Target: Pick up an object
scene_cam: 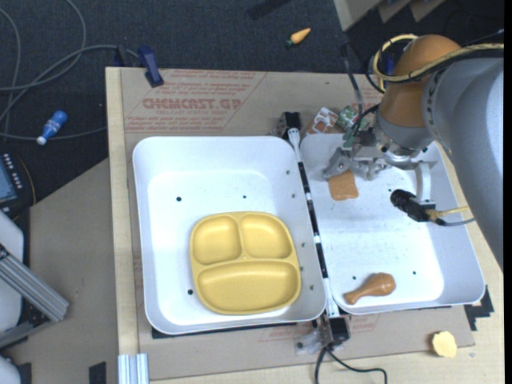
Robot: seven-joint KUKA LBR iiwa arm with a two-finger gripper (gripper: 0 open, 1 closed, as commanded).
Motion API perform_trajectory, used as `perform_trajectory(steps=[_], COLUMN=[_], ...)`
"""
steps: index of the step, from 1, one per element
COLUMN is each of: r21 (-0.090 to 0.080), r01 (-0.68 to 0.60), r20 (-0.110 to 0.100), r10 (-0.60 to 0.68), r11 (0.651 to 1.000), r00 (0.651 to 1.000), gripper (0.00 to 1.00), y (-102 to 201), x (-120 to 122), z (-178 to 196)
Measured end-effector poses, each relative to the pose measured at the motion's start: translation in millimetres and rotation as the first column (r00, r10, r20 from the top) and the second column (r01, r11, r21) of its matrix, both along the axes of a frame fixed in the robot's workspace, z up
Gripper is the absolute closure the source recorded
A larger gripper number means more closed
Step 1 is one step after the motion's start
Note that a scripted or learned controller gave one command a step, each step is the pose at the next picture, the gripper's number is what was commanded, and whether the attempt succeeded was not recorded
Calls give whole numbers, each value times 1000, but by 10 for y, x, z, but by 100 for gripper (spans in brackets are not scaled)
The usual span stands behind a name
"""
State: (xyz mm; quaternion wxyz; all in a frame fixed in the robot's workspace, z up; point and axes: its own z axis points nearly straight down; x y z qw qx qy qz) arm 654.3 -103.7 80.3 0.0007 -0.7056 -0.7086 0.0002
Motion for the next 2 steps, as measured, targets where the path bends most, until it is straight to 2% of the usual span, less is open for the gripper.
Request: perform_trajectory(steps=[1, 2], r21=[-1, -1], r01=[2, 4], r20=[2, -1], r10=[-2, -4], r11=[1000, 1000], r00=[1000, 1000], gripper=[0, 0], y=[132, 122], x=[20, -44], z=[45, 46])
